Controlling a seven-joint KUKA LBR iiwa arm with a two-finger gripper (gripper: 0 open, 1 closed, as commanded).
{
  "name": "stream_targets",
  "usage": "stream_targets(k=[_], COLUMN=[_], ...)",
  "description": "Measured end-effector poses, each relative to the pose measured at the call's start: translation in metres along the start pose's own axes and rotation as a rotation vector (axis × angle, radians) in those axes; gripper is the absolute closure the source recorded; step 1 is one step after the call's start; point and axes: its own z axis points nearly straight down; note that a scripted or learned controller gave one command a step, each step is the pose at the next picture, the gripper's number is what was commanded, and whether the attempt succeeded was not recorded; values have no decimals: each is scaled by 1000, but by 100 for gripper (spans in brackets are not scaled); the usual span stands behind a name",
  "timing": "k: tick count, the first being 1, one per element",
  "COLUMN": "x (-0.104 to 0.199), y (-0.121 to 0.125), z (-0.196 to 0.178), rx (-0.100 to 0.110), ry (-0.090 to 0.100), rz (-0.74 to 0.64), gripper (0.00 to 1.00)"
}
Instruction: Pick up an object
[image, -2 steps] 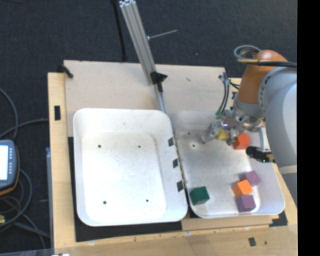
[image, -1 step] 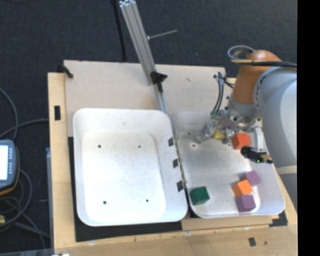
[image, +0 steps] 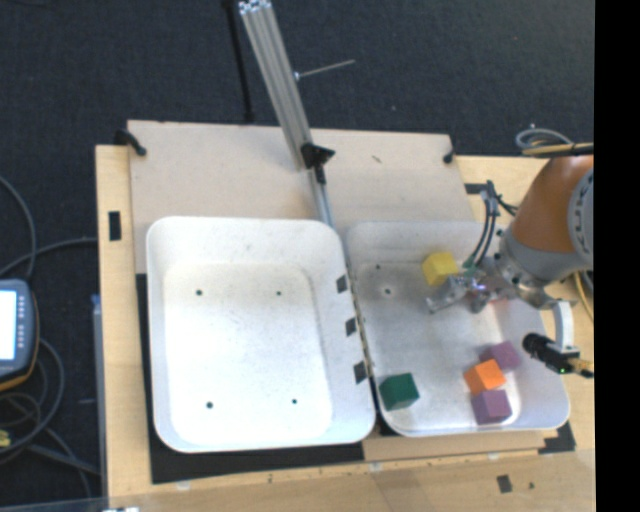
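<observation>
Both bins white w/ fine dark speckling: left bin (image: 250, 330) also has four small dark dots, right bin (image: 425, 330) holds the coloured bits. Yellow block (image: 439, 267), green block (image: 399, 390), orange block (image: 487, 375), two purple blocks, one (image: 501, 354) lighter, one (image: 491, 405) deeper. Arm (image: 555, 215) orange on top, grey below. Pincer (image: 458, 292) silver-grey metal. Worktop (image: 290, 165) pale tan wood. Floor (image: 100, 70) dark charcoal carpet. Pole (image: 280, 80) light grey w/ black clamp.

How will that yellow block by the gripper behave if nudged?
The yellow block looks blocky with flat faces, so it would probably slide rather than roll. It seems small and likely light, so the gripper beside it could easily knock it across the right bin.
</observation>
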Motion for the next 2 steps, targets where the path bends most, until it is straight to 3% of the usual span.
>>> stream_targets(k=[1, 2], x=[27, 22], y=[77, 75], z=[3, -9], rx=[-5, -3], ry=[-15, -20], rz=[-4, -3], gripper=[0, 100])
